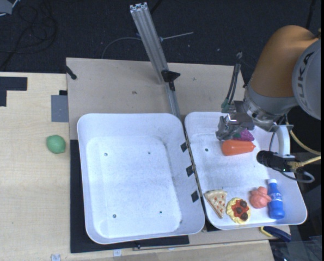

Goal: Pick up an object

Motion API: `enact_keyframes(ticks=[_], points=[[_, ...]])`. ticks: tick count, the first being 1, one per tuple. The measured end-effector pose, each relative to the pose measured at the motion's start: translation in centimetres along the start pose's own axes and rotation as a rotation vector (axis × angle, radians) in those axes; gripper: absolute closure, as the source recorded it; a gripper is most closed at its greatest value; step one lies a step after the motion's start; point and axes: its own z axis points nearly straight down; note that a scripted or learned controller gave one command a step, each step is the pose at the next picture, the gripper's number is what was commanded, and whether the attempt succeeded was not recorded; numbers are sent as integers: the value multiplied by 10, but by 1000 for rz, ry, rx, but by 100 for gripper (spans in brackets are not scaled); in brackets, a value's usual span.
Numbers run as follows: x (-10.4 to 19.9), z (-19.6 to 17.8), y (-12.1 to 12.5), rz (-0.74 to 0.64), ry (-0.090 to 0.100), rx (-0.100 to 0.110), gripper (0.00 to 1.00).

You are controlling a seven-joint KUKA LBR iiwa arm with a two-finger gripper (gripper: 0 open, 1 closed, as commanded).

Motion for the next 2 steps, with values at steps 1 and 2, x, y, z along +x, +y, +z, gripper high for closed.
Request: enact_keyframes(ticks=[1,2], points=[[44,12,9,0,0,1,100],[90,6,26,0,0,-1,100]])
